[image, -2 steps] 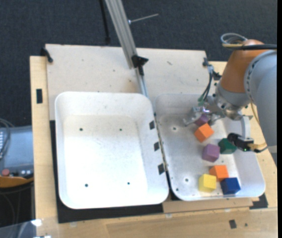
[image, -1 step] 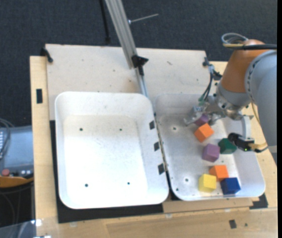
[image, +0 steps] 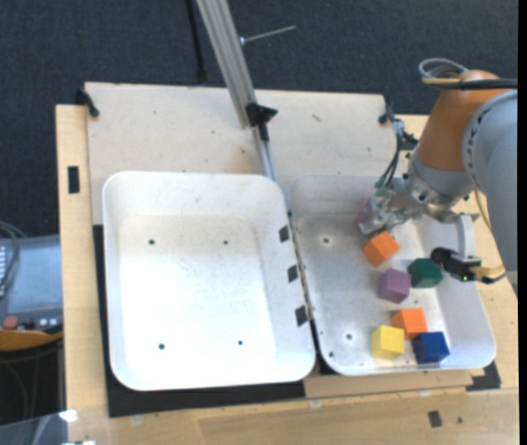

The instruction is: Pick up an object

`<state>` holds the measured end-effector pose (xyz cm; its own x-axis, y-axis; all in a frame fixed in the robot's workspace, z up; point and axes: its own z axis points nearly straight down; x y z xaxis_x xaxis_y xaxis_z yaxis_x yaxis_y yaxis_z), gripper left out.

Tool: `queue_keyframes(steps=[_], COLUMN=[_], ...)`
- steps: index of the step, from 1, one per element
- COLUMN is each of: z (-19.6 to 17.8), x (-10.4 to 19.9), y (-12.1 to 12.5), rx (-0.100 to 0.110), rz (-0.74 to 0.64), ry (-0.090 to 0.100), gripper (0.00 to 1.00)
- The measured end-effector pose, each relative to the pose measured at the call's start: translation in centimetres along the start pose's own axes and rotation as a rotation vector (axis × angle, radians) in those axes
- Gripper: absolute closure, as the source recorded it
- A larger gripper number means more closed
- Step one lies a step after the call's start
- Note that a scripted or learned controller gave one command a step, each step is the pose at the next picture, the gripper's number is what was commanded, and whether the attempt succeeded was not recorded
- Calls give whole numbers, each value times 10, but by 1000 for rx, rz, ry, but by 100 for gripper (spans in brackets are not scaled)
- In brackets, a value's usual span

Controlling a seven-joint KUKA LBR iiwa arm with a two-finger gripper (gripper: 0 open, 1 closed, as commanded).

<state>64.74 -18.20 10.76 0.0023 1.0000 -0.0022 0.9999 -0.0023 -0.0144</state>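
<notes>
You are working the gripper (image: 376,213) low in the right bin (image: 338,276), just above the orange block (image: 381,247), so be lining it squarely over that block and clear of the purple block (image: 394,285) before lowering. The wrist is blocking the tool's tip, so I cannot tell how wide it stands or whether it is carrying anything

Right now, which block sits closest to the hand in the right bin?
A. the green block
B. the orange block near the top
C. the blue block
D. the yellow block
B. The orange block lies just below the hand, while the green block, yellow block and blue block sit farther down the right bin.
</notes>
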Motion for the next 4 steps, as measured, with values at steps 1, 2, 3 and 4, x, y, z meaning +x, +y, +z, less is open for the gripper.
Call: queue_keyframes(steps=[1,2,3,4], z=[-65,-127,-180,-164], x=[1,5,4,47], y=[1,-3,-3,-10], rx=[-22,-23,-23,-14], rz=[1,-5,-6,-6], ry=[1,1,0,0], gripper=[100,100,100,100])
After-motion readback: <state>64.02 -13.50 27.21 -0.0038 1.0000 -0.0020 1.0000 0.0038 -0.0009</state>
